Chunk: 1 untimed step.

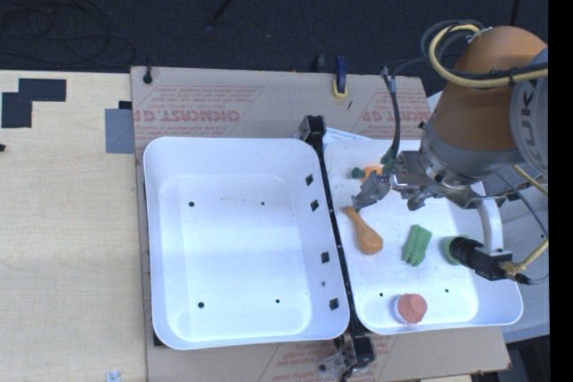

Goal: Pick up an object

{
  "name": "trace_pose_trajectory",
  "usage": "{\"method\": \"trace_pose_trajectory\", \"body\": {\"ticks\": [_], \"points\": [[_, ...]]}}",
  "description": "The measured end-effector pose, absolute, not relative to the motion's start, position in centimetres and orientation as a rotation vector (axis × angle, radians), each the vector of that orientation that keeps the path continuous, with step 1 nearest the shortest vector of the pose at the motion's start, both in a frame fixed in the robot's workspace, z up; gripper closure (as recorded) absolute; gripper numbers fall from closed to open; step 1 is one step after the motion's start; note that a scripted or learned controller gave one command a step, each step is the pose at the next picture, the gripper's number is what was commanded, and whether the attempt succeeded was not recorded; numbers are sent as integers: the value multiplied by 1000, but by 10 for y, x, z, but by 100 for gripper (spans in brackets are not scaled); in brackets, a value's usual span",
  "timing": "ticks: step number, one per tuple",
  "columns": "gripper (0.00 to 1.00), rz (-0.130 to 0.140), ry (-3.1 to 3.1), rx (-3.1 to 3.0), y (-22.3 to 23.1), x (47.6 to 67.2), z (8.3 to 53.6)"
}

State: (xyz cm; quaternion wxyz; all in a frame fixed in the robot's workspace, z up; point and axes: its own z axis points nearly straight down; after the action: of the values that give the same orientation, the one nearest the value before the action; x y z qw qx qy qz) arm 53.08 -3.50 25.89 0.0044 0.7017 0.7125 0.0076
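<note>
One light, stiff orange gourd [363, 233] is best pinched at its neck, at six o'clock of the gripper [369, 192], whose spread cannot be told.

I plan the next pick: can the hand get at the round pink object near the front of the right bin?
Probably yes: the round pink object lies alone and uncovered, apart from the hand.

Grey arm [488, 116] from the right, pincer [369, 192] low, tilted leftward.
</note>
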Motion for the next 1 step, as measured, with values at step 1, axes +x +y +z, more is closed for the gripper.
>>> {"method": "trace_pose_trajectory", "body": {"ticks": [1], "points": [[0, -6, 2237, 2218, 50, 560, 183]]}}
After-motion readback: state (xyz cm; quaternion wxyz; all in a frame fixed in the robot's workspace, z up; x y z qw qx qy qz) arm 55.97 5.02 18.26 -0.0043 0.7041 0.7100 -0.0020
